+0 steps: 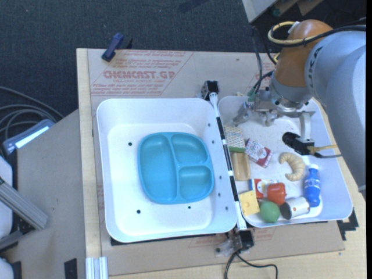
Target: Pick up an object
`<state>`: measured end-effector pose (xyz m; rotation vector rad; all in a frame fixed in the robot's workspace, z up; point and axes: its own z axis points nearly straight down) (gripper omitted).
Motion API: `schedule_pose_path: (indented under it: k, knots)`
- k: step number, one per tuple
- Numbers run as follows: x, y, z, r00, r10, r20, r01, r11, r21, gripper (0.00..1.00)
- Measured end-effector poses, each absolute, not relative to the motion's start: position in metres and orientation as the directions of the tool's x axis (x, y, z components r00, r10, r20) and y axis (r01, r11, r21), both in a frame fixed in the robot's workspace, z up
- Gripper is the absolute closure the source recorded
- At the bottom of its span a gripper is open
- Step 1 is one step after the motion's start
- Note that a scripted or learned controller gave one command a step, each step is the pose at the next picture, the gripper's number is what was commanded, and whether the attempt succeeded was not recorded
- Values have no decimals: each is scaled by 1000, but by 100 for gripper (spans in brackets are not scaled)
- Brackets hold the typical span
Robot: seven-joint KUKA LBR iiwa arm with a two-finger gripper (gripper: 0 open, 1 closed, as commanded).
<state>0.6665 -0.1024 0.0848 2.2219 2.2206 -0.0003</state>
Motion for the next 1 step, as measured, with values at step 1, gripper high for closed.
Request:
schedule_pose_path:
  k: [1]
  knots:
    - [667,-97,85,0,1000,0,1000,0,-1,0]
